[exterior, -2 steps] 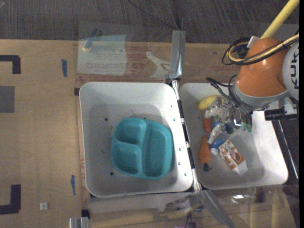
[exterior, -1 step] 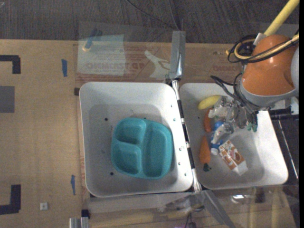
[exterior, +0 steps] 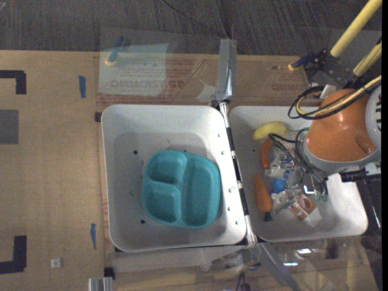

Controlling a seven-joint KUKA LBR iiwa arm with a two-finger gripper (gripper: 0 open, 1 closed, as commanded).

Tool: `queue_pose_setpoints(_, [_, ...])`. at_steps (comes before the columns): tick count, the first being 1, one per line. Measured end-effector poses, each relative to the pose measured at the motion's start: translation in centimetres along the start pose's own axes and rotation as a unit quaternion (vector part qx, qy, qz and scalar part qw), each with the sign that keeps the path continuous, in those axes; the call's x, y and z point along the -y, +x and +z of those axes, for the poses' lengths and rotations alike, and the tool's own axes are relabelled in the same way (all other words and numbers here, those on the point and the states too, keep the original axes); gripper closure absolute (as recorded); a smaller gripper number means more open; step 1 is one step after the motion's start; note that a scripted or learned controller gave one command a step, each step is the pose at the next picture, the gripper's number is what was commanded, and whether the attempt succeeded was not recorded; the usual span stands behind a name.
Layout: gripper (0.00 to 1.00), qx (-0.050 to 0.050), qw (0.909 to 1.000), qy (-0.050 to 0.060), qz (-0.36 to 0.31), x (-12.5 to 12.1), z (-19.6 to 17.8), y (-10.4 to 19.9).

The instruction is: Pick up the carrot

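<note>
My arm comes in from the right, and my claw hangs low inside the right bin. I am down here because the carrot is in this bin, and the carrot is what I want.

The carrot lies flat on the bin floor, just to the left of my claw, close to the wall that the two bins share. It is long and orange and points up and down the bin. It is not between my tips, so I am not holding it.

My wrist and wires cover my tips, so I cannot tell how they stand, apart or together.

There is more stuff crowded around my claw. A second orange thing sits just past the carrot, farther from the front edge. A banana lies beyond that, near the back wall. Some small packets are right under me, touching or almost touching my claw. I cannot make out what they are.

I think this is why the job is tricky. The carrot is squeezed between the wall and the pile, so I would need to slide left and come down straight over its middle.

Far to my left, in the left bin, a blue tray sits alone. It has nothing to do with my job.
</note>
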State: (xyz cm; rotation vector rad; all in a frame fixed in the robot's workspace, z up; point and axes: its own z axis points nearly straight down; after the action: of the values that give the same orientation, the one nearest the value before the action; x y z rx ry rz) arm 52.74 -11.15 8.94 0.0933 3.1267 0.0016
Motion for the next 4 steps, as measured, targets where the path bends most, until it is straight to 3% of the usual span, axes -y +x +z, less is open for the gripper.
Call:
queue_pose_setpoints(1, [1.00, 0.004, 1.0000, 0.000, 0.002, 0.1, -1.2, -0.2])
queue_pose_setpoints(2, [1.00, -0.004, 0.9990, 0.001, 0.045, -5.5, -9.6, 4.8])
queue_pose_setpoints(3, [1.00, -0.003, 0.9976, 0.001, 0.069, -4.9, -9.6, 2.6])
queue_pose_setpoints(4, [0.00, -0.003, 0.9976, 0.001, 0.069, -4.9, -9.6, 2.6])
